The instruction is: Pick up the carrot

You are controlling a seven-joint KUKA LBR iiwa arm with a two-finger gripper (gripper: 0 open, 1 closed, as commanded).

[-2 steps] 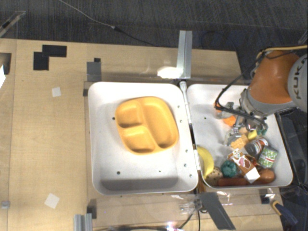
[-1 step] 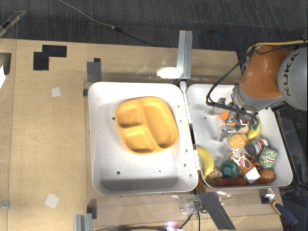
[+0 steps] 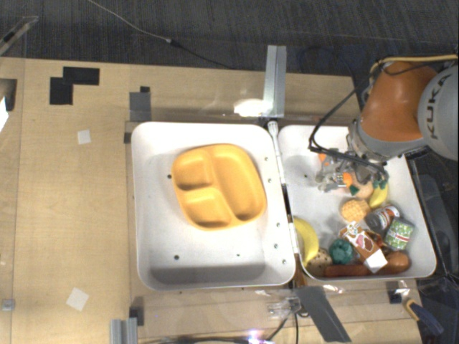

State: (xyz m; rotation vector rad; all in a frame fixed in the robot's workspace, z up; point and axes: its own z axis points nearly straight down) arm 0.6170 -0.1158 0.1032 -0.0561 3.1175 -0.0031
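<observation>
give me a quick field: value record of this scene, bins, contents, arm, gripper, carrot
left bin: holds a yellow divided plate
right bin: toy food piled in its near half
items in pile: banana, waffle-like round piece, cans, sausage
arm: reaches in from the right, over the right bin's far part
gripper: low in the right bin, above the pile
carrot: small orange piece at the gripper tips; grasp cannot be confirmed

A yellow divided plate [image 3: 216,185] lies in the left bin [image 3: 150,256]. The right bin [image 3: 301,149] holds a banana [image 3: 308,239], a waffle [image 3: 353,209] and small cans [image 3: 393,228].
</observation>
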